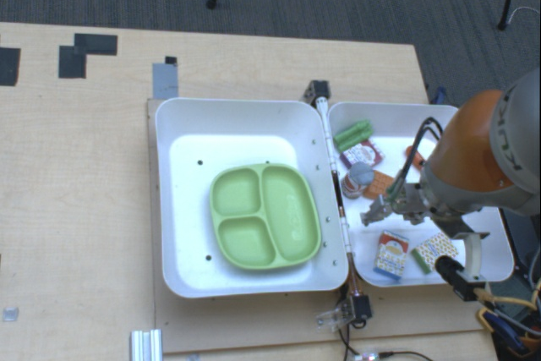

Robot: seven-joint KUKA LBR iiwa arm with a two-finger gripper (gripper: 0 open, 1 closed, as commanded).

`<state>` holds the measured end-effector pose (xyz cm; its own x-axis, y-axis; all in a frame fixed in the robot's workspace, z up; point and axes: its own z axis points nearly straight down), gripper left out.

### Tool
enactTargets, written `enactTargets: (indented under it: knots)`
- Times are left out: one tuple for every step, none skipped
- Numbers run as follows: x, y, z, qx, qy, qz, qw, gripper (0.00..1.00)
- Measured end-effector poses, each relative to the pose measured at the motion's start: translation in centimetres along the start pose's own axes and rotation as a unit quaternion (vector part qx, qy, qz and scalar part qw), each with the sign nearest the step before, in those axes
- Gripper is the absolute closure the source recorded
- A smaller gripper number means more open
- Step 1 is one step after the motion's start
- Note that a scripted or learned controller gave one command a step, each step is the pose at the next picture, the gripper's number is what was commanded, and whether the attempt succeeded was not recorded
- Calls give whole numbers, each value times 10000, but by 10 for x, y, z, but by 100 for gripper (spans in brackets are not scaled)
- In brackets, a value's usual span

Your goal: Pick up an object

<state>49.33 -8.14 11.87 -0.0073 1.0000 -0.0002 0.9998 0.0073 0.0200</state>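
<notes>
My gripper [390, 207] hangs over the middle of the right bin [499, 262], low among the objects. Just left of it and further back lie an orange piece [380, 183] and a grey-blue lump [359, 175]. A red and white packet [364, 155] and a green ridged item [352, 134] lie nearer the bin's far left corner. Toward the front of the gripper sits a small red, white and blue box [391, 254], with a patterned packet [436, 248] and a small green piece [420, 263] to its right. Nothing is visibly held.
The left bin [182, 182] holds a light green divided plate [265, 216]. The grey arm with its orange band [473, 152] covers the right bin's right side. The bins' shared wall [332, 182] runs just left of the objects.
</notes>
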Motion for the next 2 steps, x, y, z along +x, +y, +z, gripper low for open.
enactTargets:
  knots:
    - [-3, -5, 32, 68, 0, 30, 10000, 0]
    - [-2, -3, 21, 34, -4, 15, 10000, 100]
